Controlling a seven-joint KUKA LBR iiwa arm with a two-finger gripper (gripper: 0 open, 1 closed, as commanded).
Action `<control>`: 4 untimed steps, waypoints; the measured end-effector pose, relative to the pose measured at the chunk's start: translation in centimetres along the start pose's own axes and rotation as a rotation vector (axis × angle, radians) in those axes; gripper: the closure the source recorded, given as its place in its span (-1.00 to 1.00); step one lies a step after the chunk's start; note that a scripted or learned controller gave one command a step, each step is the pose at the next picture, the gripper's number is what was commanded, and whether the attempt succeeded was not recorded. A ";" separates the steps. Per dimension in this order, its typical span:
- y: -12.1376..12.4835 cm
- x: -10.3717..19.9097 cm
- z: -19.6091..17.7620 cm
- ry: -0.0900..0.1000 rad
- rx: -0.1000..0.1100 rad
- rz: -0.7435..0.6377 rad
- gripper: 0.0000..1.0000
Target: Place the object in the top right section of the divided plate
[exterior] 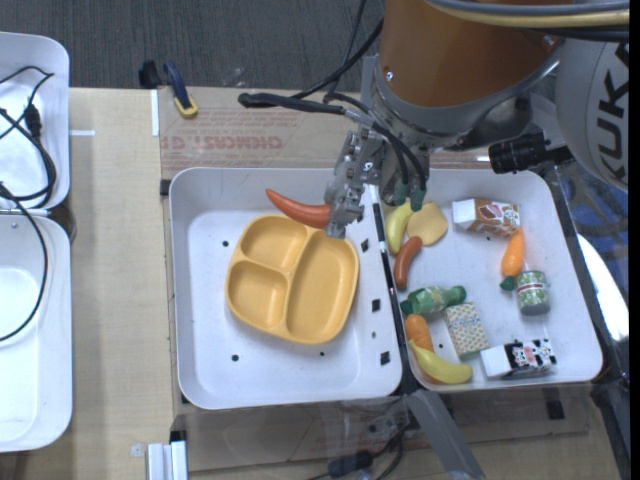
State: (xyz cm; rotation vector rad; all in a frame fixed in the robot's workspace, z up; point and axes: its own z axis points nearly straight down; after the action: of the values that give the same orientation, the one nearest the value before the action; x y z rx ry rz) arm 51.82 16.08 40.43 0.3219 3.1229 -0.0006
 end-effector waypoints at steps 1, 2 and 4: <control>3.7 0.2 -1.5 0.000 0.000 0.009 1.00; -0.6 0.6 10.1 0.002 0.000 -0.148 1.00; -0.6 0.4 9.2 0.000 -0.001 -0.144 1.00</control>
State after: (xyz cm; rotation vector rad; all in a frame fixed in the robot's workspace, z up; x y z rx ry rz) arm 51.31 15.59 31.20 0.0971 3.1378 0.0002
